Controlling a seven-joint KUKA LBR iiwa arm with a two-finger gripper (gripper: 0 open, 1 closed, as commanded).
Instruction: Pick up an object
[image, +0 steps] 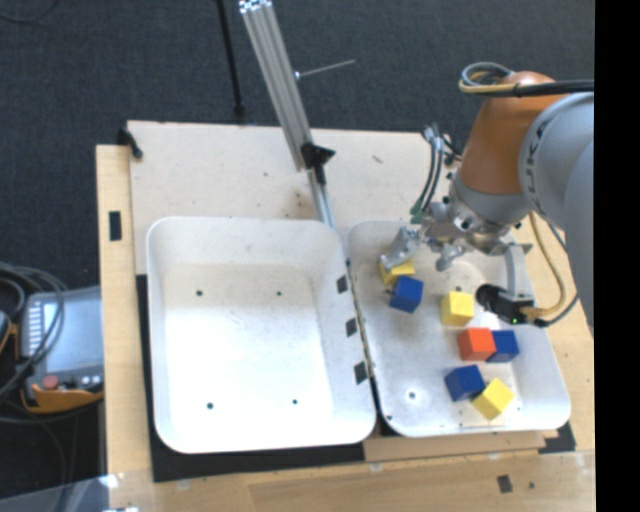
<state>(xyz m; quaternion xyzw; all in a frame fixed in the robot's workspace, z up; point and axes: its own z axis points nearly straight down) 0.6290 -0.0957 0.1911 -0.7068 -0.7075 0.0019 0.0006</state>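
From the camera view, the arm reaches in from the right over the right bin (560, 400), its gripper (415, 245) low at the bin's upper left. Whether it is apart or together cannot be told. A yellow block (397, 268) and a blue block (406, 294) lie just beneath it, touching each other, likely the target. More blocks sit scattered toward the lower right, well apart from the gripper. The left bin (160, 240) stands alongside.
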